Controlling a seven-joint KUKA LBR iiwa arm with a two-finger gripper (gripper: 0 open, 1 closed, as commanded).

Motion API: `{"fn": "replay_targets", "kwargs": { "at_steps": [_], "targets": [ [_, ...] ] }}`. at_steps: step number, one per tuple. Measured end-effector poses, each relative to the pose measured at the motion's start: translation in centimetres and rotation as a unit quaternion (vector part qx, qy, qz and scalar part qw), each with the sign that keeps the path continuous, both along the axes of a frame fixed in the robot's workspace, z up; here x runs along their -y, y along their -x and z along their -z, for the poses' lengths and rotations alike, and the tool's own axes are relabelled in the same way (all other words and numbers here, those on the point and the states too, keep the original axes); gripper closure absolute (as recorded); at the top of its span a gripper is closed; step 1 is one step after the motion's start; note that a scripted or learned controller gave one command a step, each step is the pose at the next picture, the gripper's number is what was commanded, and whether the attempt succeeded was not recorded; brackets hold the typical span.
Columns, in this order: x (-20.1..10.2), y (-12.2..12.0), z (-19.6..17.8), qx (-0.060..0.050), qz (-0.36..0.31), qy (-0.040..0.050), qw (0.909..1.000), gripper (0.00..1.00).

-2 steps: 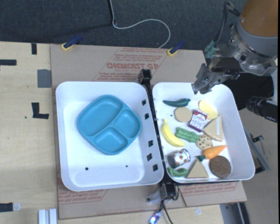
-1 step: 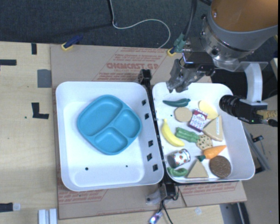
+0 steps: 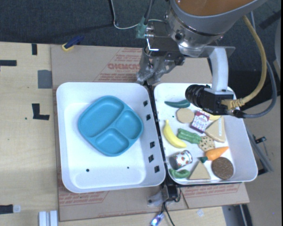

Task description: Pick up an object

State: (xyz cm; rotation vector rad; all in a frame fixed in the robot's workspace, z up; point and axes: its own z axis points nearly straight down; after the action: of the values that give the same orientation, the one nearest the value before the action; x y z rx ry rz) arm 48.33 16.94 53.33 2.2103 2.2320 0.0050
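Hovering over the far edge where the two bins meet, the jaws hang under the grey wrist; can't tell whether they're released or clenched, and nothing shows between them. Left bin holds a blue divided plate, sitting left of centre, tilted diagonally in plan. Right bin carries all the small items: green chili at the far left, tan round piece just near of it, purple-and-white packet to its right, banana along the left wall, green pod beside the banana. Cracker and carrot sit mid-bin, pale wedge just beyond them. Near edge: small can, green leaf piece, tan triangle slice, round brown cookie. Items packed close, several touching. Black cylindrical fitting with a hose overhangs the far part of the right bin. Bins rest on cardboard on the bench.
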Motion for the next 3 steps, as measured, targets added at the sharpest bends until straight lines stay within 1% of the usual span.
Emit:
{"fn": "replay_targets", "kwargs": {
  "at_steps": [1, 2, 3],
  "targets": [
    [2.0, 0.1, 10.6, -0.008, 0.005, 0.0036, 0.9999, 1.00],
    [1.8, 0.0, 9.0, -0.003, 0.003, 0.0016, 1.0000, 1.00],
    [1.7, 0.0, 8.1, -0.004, 0.001, 0.0017, 1.0000, 1.00]
  ]
}}
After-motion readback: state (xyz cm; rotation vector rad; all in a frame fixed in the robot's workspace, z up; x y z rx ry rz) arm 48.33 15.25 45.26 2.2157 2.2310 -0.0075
